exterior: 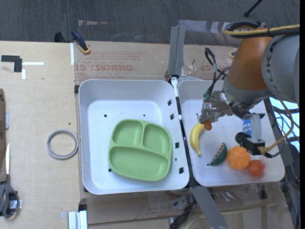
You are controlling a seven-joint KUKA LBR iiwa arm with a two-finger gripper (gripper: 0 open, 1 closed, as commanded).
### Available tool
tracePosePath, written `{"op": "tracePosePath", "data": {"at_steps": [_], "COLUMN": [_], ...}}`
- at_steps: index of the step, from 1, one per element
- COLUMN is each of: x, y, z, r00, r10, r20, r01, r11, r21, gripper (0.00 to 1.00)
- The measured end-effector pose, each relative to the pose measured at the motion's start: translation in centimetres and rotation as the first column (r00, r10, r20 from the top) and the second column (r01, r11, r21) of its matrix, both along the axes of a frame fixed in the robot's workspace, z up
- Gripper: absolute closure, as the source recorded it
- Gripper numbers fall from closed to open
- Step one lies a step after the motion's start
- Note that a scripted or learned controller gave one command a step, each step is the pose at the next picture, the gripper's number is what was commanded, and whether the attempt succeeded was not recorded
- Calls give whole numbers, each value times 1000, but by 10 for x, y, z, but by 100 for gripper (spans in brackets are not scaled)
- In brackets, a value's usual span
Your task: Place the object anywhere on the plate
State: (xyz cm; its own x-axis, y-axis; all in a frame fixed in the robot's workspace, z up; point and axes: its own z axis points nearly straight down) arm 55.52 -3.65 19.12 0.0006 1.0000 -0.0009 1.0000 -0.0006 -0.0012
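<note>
Where the two white bins meet, you will find the task's likely item just right of the divider: a yellow curved plastic banana [196, 138], lying on the floor of the right-hand white bin [267, 175], upper end toward the gripper, lower end toward the front wall. Which object is meant you cannot tell for certain.

Gripper [208, 121]: grey two-finger unit below the orange-banded wrist, positioned just above the banana's upper end. A small orange-red piece [208, 126] sits at its tip; whether that is a held item or part of the tool you cannot tell, nor can you tell how the claw stands.

Same bin, right of the banana:
- green-rinded watermelon slice [218, 155], tilted, near the front wall;
- round orange fruit [238, 158], just beside the slice;
- small red tomato-like ball [256, 168], touching or nearly touching the orange fruit;
- small blue-and-white item [247, 127], partly under the arm.

Left-hand white bin [90, 128]: pale green three-compartment plastic plate [141, 150], lying flat, well apart from the banana, with the raised bin walls between them.

Bench, left of the bins: grey tape ring [62, 143]; scissors [8, 197] at the edge.
</note>
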Motion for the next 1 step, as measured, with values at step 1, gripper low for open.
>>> {"op": "tracePosePath", "data": {"at_steps": [1], "x": [-48], "y": [78], "z": [-1], "r00": [1000], "r10": [0], "r20": [-3], "r01": [0], "r11": [1000], "r21": [0], "gripper": [100]}}
